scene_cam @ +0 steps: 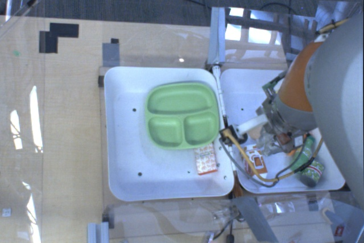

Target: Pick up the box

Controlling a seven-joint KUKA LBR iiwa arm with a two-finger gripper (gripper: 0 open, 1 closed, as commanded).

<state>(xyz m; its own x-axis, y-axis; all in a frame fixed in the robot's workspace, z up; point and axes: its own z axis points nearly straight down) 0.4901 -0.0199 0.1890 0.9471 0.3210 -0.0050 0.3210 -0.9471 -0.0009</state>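
A small flat box [206, 159] with a red and white print lies in the left bin [122, 122], near its front right corner, just below the green tray. A second small carton [257, 163], orange and white, lies in the right bin [242, 94] near its front left. My gripper [275, 141] hangs low over the middle of the right bin, just up and right of the orange carton. The wrist hides its tip. I see nothing held in it.
A green three-compartment tray [183, 115] fills the middle of the left bin. A green bottle [307, 160] with a dark cap lies at the front right of the right bin. The arm [330, 99] covers that bin's right half.
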